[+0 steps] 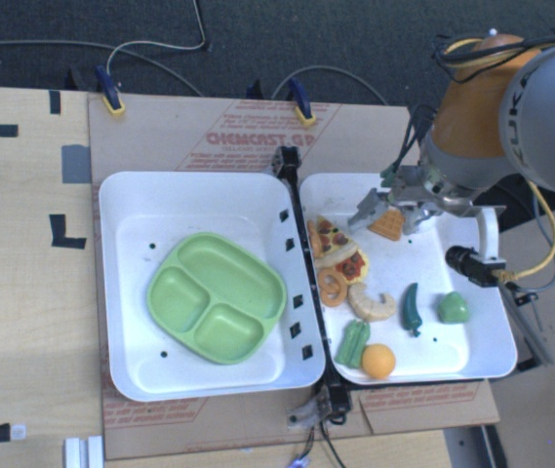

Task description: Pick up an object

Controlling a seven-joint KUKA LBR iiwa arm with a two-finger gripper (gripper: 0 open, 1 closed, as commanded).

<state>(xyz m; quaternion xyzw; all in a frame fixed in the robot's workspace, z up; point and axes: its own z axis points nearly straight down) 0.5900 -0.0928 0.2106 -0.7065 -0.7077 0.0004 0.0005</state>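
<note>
object: orange-tan wedge piece point(388, 225) | pose: tilted | location: right bin, back area

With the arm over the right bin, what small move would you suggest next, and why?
Probably lower straight down a little: the gripper hangs over the orange wedge-shaped piece near the right bin's back, and nothing yet shows the piece gripped.

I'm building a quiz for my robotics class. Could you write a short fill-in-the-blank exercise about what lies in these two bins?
1. The green divided plate lies in the ____ bin.
2. The orange ball sits in the ____ bin.
3. The gripper hangs above an ____ wedge of toy food.
4. The plate has ____ compartments.

Missing words: left; right; orange; three
</note>
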